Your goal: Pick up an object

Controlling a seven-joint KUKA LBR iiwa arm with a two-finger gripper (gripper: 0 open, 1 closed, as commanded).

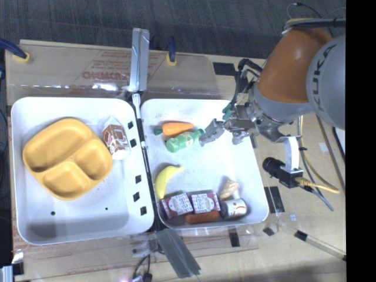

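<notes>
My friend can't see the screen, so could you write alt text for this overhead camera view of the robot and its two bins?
A grey and orange robot arm reaches from the right, its gripper low in the right white bin beside a green bottle and a carrot. That bin also holds a banana and small packets. The left bin holds a yellow divided tray.

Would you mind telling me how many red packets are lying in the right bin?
2. One red packet and a second red packet lie side by side near the right bin's front edge, below the banana. None looks hidden.
</notes>
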